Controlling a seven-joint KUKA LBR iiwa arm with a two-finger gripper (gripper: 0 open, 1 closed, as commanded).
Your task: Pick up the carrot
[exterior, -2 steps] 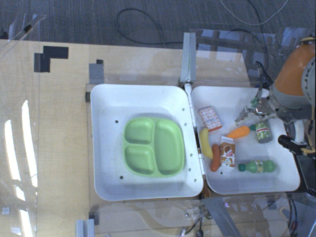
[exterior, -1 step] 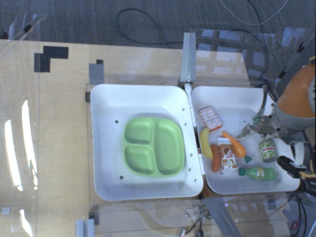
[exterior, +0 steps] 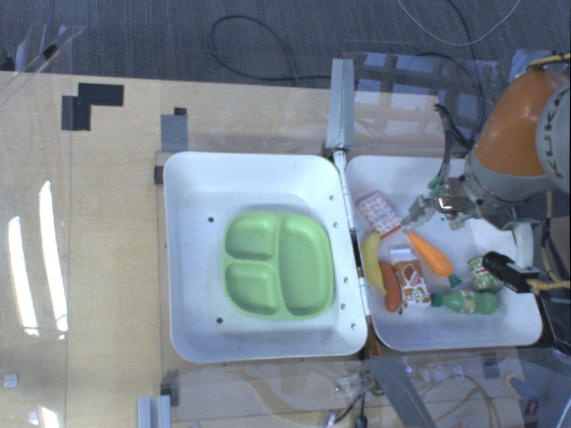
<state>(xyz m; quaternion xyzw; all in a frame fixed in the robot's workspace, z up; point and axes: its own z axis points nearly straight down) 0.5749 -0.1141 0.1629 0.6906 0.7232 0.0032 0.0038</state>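
1. The carrot [exterior: 429,252] is a plain orange tapered piece, lying at a slant on the floor of the right bin [exterior: 526,328].
2. The gripper [exterior: 426,208] hangs over that bin, its fingers spread apart, with nothing between them.
3. The carrot lies just below the fingertips, apart from them, beside a small carton [exterior: 409,277].
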